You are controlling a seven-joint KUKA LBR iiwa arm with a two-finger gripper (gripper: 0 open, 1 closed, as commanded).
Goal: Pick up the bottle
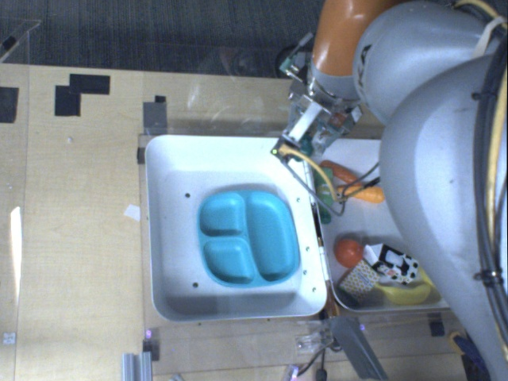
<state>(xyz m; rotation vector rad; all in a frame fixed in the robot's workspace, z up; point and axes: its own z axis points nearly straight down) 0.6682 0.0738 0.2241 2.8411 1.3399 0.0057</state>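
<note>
We see a slim green bottle (323, 187) lying in the right bin (373, 153), just below the pincer (305, 137) and hard against the wall between the two bins. Whether the pincer touches the bottle we cannot tell, nor how it stands. Just right of the bottle lies an orange carrot-shaped item (357, 185). Further below the pincer sit a red-orange ball (348, 252), a black-and-white item (393, 264) and a yellow item (406, 290). Below and left of the pincer, the left bin (171, 205) holds a blue three-part tray (248, 236). The grey arm (444, 133) with its orange band (349, 22) rises to the pincer's right, above the wooden bench (71, 213).
</note>
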